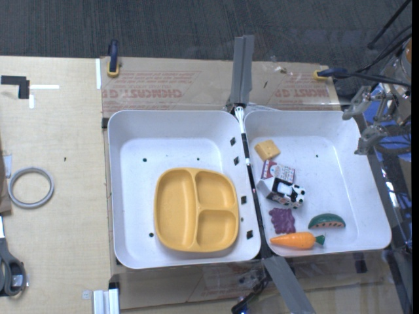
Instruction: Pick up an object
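Since the toys crowd the right bin's near-left corner, a clean pick favours the carrot, lying apart by the front wall. The gripper, seemingly beyond the bin's far-right rim, is too cluttered to judge its opening or load.

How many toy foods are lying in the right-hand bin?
4. A yellow cheese wedge lies near the divider at the top; purple grapes sit lower; a carrot lies along the front edge; a watermelon slice is right of the grapes. Nothing seems hidden.
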You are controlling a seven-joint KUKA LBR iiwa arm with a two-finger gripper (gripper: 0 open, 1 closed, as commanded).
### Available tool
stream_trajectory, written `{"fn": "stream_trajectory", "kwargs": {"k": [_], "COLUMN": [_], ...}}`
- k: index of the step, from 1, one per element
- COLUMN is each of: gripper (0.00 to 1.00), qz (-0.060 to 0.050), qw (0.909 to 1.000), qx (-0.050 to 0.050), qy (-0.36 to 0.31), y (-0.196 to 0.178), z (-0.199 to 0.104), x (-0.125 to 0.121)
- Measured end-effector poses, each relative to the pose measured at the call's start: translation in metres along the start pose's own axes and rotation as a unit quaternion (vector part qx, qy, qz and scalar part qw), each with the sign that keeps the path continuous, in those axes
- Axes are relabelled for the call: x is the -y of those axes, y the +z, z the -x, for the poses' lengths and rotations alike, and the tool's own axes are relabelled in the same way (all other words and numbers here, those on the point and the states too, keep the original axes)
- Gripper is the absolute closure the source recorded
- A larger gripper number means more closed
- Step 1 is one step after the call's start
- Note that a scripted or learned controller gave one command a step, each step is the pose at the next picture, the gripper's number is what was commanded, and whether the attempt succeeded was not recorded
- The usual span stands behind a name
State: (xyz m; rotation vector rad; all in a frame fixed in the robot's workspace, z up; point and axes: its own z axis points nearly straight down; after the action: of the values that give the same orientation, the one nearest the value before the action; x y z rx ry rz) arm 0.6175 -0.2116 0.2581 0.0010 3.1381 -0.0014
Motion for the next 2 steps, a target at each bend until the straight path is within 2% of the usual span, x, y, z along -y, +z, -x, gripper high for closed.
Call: {"fn": "stream_trajectory", "kwargs": {"k": [1, 2], "gripper": [0.0, 0.0], "qz": [0.0, -0.001], "qw": [0.9984, 0.9517], "qx": [0.0, 0.0], "qy": [0.057, 0.307], "y": [0.063, 0.057], "z": [0.04, 0.028], "x": [0.01, 0.01]}}
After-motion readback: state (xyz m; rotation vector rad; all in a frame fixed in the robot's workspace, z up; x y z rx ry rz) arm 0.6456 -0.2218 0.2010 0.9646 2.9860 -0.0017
